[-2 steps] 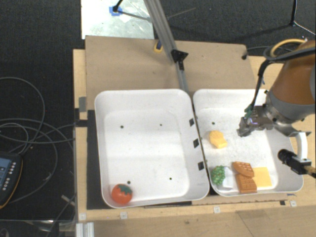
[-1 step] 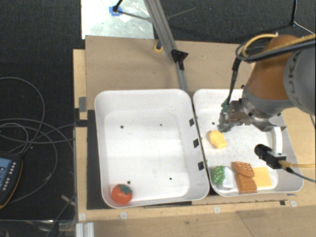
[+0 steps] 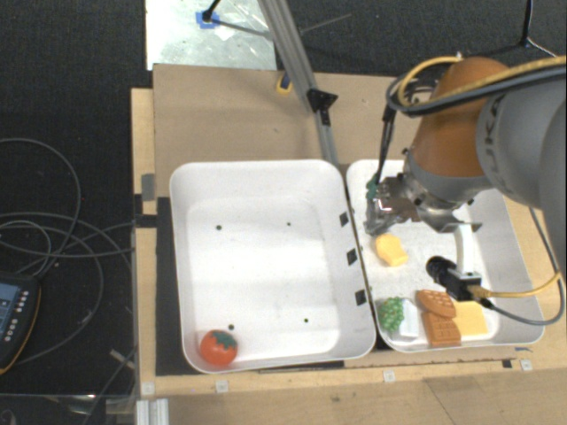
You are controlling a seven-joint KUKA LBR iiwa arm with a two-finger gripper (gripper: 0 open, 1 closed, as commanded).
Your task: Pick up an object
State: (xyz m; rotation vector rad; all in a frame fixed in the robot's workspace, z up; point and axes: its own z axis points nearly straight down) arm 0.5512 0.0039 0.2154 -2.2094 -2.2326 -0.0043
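Nearest the camera, a red tomato (image 3: 218, 347) lies in the front-left corner of the left bin (image 3: 266, 177). Within the right bin (image 3: 358, 177), the gripper (image 3: 384, 209) hangs just above a yellow block (image 3: 392, 251); its opening cannot be judged. Green (image 3: 391, 310), waffle-like (image 3: 438, 315) and yellow (image 3: 472, 319) pieces, perhaps toy foods, cluster at the front.

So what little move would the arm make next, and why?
Probably a short drop straight down: the gripper hovers just above the yellow block in the right bin, not touching it. That block lies nearest, apart from the other items.
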